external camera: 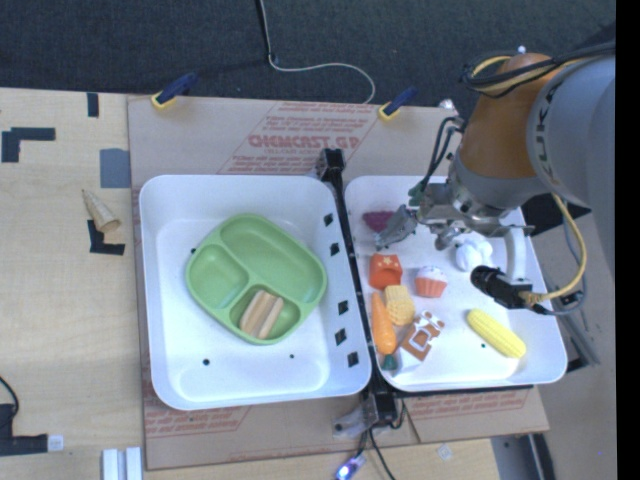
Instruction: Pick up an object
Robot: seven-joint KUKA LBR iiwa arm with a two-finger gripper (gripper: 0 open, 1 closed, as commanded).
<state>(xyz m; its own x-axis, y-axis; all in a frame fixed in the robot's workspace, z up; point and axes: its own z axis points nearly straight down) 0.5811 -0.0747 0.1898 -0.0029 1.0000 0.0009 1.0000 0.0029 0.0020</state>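
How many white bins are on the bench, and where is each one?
2. The left bin holds a green divided plate. The right bin holds the toy food, with the gripper above its far side. The arm may hide some of it.

Your desk (60, 298) is light wood, with black tape marks on its left side and a grey patch (115, 166) near them. A brown cardboard sheet (300, 138) with red print lies flat on it, held at the far edge by two clamps, yellow-blue (174, 90) and blue-yellow (397, 101). Two white bins sit side by side on the cardboard: left bin (160, 298) and right bin (545, 363), touching along a black centre strip. A small tan cone (100, 211) lies on the wood, left of the cardboard.
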